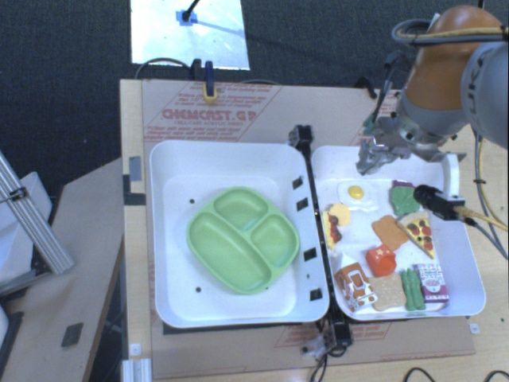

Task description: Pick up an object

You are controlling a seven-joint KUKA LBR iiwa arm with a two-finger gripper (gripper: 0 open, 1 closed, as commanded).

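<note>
— Where do we find the pincer (372, 159)?
— Above the far edge of the right bin (469, 281), on the grey arm (445, 62). We cannot tell its state.
— And beneath it?
— We see a toy fried egg (355, 193) just nearer than it, then a pizza slice (419, 233), a red block (381, 261) and green pieces (411, 287) toward the near edge.
— The left bin (171, 213)?
— A green divided plate (242, 239) lies at its centre.

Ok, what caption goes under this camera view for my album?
Robot gripper hovers above toy food; green plate waits next door.
</note>
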